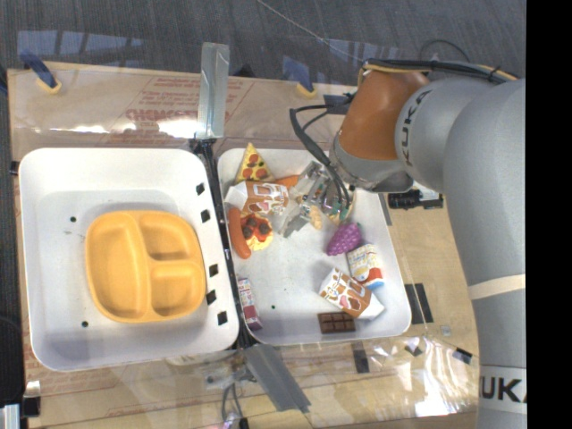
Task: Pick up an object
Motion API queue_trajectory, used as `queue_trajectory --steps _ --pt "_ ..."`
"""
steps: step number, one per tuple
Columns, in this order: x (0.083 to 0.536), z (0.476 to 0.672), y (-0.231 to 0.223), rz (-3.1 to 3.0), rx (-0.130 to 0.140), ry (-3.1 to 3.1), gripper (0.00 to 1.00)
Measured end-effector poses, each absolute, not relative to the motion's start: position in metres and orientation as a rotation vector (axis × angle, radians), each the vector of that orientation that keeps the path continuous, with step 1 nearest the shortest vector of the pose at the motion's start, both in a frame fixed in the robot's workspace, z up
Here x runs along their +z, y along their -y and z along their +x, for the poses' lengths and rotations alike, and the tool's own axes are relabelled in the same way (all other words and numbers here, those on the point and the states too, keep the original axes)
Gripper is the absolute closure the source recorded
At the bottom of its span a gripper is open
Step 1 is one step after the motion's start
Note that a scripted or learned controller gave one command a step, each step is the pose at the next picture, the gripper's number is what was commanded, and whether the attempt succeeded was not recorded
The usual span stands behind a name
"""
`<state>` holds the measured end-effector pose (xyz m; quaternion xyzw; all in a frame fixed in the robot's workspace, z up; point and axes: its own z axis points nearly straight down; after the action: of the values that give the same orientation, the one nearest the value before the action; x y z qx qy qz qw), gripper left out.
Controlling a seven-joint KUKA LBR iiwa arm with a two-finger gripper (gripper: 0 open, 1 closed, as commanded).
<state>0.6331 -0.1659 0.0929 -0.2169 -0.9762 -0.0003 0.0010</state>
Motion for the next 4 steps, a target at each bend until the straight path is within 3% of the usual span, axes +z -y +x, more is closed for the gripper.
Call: queue_trajectory --steps 1,2,3,4 --pt "0.094 0.575 0.211 -0.660 0.001 3.075 0.00" --pt "0.089 0.643 0.211 -1.087 0.008 2.920 0.00" --pt "0.093 0.546 0.200 -1.454 0.000 2.785 0.00" --pt "0.103 0.548 0.198 -1.444 -0.001 2.792 1.00"
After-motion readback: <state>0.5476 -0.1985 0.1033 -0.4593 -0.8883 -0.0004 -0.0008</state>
